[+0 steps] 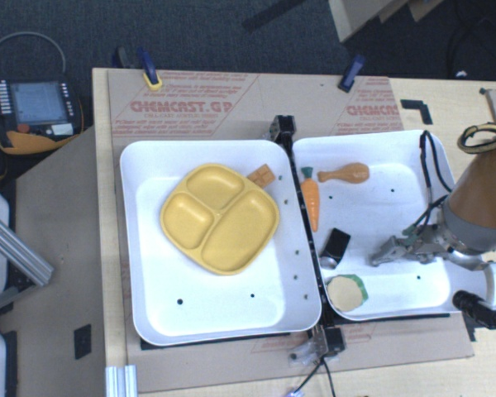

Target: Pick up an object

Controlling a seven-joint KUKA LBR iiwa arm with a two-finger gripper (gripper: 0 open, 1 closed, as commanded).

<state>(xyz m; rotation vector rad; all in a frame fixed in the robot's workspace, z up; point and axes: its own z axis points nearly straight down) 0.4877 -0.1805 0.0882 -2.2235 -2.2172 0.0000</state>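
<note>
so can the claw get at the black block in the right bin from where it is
Probably yes. The claw sits low in the right bin, with bare white floor between it and the black block. The carrot lies just beyond the block.

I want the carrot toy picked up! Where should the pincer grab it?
Probably around the carrot's thick orange part near the green top, coming straight down. It lies flat along the right bin's left wall, so the pincer should close across its narrow width, though that wall leaves little room.
</note>
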